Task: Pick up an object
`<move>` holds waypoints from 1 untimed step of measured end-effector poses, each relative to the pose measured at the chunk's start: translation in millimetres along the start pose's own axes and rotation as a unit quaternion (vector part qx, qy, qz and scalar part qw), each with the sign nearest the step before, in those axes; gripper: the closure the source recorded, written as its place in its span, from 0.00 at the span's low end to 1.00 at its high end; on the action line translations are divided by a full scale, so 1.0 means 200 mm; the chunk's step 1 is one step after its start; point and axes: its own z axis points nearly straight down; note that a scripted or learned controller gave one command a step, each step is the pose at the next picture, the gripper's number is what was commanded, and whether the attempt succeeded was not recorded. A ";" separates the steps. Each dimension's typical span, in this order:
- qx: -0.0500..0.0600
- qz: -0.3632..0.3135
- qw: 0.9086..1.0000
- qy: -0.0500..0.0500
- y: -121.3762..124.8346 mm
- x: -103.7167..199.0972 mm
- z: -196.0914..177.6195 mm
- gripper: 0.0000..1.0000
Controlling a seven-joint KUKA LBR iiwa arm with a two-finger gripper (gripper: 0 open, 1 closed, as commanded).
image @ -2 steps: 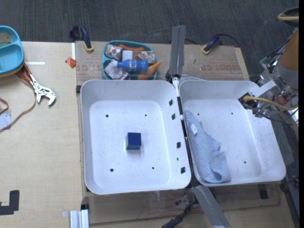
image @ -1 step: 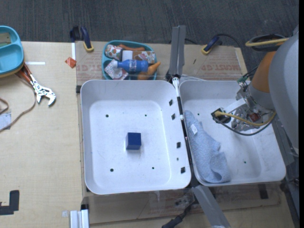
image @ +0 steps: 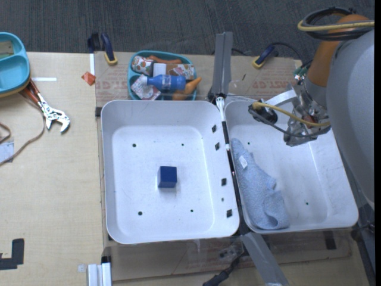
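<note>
I see my arm point(image: 351, 88) reaching in from the right, gripper point(image: 297, 133) low over the right bin point(image: 333, 219); its grip state I cannot tell. The grey cloth point(image: 259, 186) lies just below-left, the blue block point(image: 168, 177) well left.

Tan tabletop point(image: 53, 183) carrying two shallow white bins side by side: left bin point(image: 107, 177) and right bin point(image: 342, 183), rims touching along the centre. Behind the left bin, a small teal tray point(image: 136, 64) heaped with mixed items. At far left, a light-blue dish point(image: 15, 64), partly cropped, and beside it a metal wrench point(image: 53, 117) lying flat.
</note>
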 end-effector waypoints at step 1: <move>0.000 0.003 1.000 -0.001 -0.07 -0.08 0.00 1.00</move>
